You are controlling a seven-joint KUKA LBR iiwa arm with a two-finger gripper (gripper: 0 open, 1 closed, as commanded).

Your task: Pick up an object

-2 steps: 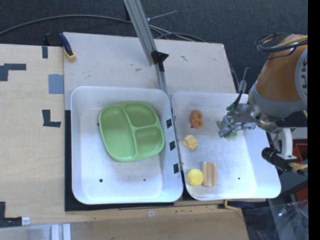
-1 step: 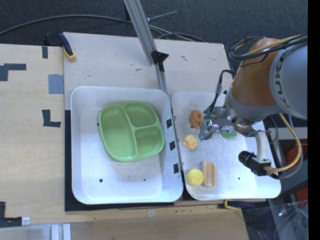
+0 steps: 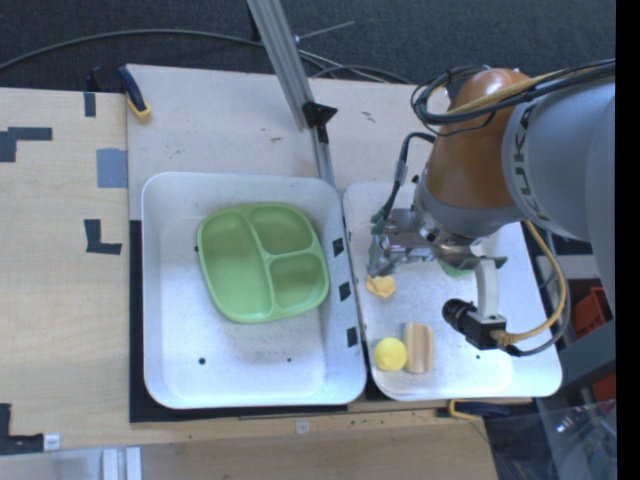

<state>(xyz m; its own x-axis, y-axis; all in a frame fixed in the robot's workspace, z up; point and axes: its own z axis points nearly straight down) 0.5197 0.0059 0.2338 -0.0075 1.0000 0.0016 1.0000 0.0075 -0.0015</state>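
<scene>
The arm (image 3: 520, 158) reaches in from the right and bends down over the right bin (image 3: 530, 368), its gripper (image 3: 385, 258) low near that bin's left wall, just above a small yellow piece (image 3: 380, 287). From here I can't tell how the tool is set or whether it has hold of anything; the piece seems to lie on the bin floor just under it. Nearer the front edge sit a yellow ball (image 3: 390, 354) and a tan block (image 3: 417, 348), touching or nearly so, apart from the gripper. The left bin (image 3: 170, 368) holds a green divided plate (image 3: 265, 261), lying flat. I'd guess the yellow piece is the target.
</scene>
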